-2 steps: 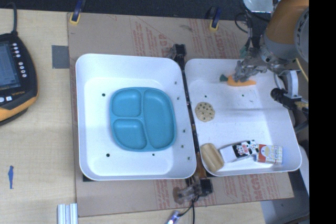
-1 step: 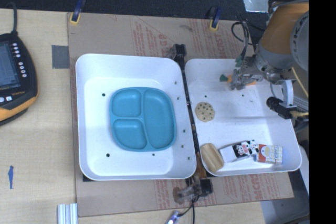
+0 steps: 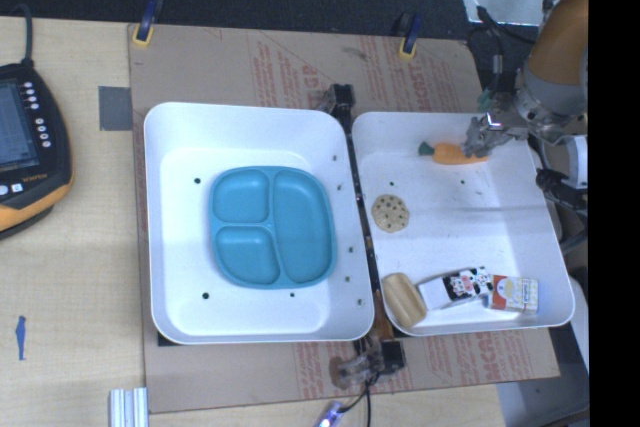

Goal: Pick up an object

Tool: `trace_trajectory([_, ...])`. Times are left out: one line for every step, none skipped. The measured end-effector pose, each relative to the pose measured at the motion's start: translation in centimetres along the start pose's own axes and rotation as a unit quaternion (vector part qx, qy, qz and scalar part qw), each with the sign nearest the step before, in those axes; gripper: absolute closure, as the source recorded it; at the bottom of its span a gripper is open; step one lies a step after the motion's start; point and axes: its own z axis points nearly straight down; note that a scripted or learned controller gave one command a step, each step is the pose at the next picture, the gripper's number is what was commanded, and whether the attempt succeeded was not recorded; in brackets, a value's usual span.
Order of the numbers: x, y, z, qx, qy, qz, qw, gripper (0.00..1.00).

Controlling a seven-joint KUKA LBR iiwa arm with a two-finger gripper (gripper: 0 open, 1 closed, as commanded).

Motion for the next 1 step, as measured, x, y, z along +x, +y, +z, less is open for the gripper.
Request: trace_trajectory([5.61, -1.86, -1.11, 0.001, 0.000, -0.002, 1.0000, 0.00])
